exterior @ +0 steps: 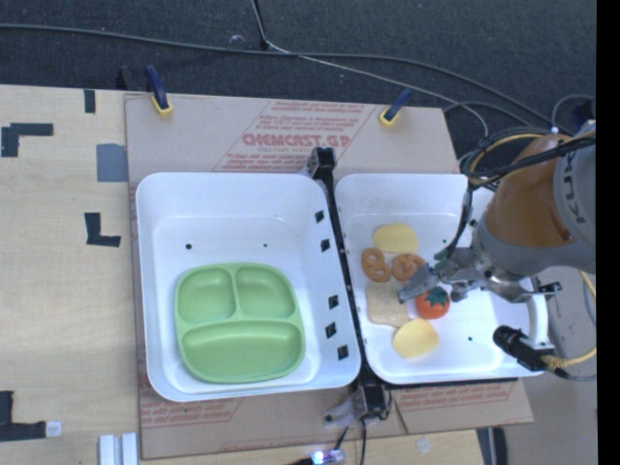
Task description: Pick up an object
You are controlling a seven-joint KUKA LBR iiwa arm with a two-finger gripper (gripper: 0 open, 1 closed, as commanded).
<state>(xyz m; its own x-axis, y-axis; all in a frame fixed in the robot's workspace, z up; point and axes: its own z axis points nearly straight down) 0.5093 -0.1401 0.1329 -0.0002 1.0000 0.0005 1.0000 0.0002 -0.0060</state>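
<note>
We see two white bins side by side: the left bin (160,221) holds a green divided plate (239,322), the right bin (475,361) a cluster of toy food. The grey arm (533,211) reaches into the right bin, its gripper (426,284) low among two pretzels (387,264), a toast slice (385,307), two yellow pieces (415,338) and a tomato (433,304). We cannot tell what it grasps.

Illumination is even and moderately bright from overhead, rendering the white bins (155,201) near overexposure with a faint bluish cast, producing only soft, short shadows beneath the arm (528,211), while overall sharpness is low and fine detail appears slightly blurred.
</note>
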